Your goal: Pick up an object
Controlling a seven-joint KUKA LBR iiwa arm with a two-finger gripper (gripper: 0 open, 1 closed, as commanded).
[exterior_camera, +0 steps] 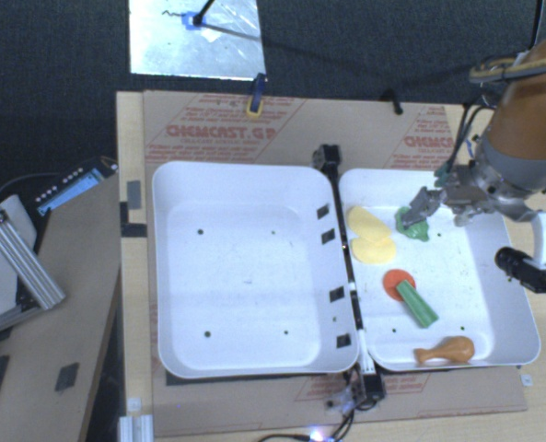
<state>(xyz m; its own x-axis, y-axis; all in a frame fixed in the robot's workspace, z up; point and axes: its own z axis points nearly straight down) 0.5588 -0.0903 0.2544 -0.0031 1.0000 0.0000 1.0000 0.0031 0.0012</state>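
The gripper stands low over the upper part of the right bin, directly at a small dark green object that lies just right of the yellow pieces. How the jaws stand cannot be told from this view: the finger ends merge with the green object, and no part of it shows clearly between them.

For a sound grasp, the jaws should straddle the green object on its narrow axis and close only once fully down, keeping clear of the adjacent yellow pieces.

All items look like smooth moulded plastic toy food. The yellow pieces are flat and rounded. Lower in the bin lie an orange disc touching a green cylinder, and a tan drumstick shape near the front wall. The bins are glossy and shallow.
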